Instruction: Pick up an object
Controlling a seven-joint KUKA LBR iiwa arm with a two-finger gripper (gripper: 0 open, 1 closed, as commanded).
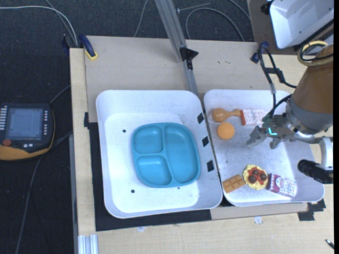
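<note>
Nearest the camera, along the lower edge of the right-hand shallow white bin (233,97), lay three small things in a row: a tan waffle-like toy biscuit (233,183) at the lower left of that bin, a yellow tart topped with red berries (255,177) just beside it, and a maroon and white printed packet (281,185) touching the tart's right side, its long axis running down to the lower right. These crowded the bin's near rim, leaving little room there.

Further up, the middle of the right bin's speckled floor lay open. The two-finger gripper (263,137) hung over that open patch, right of centre in the frame, its dark fingers spread apart with nothing between them. The grey arm with its orange band (315,91) came in from the right edge.

Left of the gripper, apart from it, sat a small round orange ball (226,130), close to the bin's left wall. Just above it lay a tan wooden-looking pear-shaped piece (223,114), long axis running left to right, and to its right a red and white flat packet (253,116), also lying crosswise.

In the left-hand white bin (114,102) rested a blue three-compartment plastic plate (165,154), with bare floor all round.

At the top, a grey metal pole (172,23) slanted across the tan bench (132,62).
</note>
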